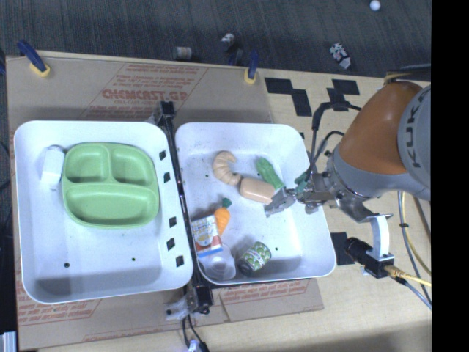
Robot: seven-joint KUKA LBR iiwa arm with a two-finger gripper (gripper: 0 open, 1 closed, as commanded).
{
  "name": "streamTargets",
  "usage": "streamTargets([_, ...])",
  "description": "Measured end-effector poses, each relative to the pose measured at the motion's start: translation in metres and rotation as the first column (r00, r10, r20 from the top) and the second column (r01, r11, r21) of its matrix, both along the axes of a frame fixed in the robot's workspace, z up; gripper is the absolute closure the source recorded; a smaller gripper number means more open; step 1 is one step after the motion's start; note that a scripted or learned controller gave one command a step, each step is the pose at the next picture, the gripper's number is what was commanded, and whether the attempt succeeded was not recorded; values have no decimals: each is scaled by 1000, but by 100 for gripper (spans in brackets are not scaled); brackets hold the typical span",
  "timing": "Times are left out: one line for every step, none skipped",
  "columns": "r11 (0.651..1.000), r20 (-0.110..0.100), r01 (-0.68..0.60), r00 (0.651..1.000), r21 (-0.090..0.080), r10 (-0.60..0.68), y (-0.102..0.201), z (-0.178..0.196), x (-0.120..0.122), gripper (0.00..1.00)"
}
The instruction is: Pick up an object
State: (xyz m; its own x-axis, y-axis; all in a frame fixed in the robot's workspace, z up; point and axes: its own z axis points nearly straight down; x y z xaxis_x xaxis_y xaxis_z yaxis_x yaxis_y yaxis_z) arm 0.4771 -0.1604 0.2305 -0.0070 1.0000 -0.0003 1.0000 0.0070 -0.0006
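In the right bin lie a tan curved croissant-like piece, a beige oval piece, a green vegetable, a small carrot, a little carton and a green patterned can. My gripper reaches in from the right and hangs low at the right end of the beige piece, just below the green vegetable. Nothing shows between its fingers.
The left bin holds a green divided plate and a small white object at its far left. A black divider with clips runs between the bins. Cables and a black fitting lie right of the right bin.
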Motion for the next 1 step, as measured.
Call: streamTargets([1000,3,3,1000,-1,-3,52,-112,0,0])
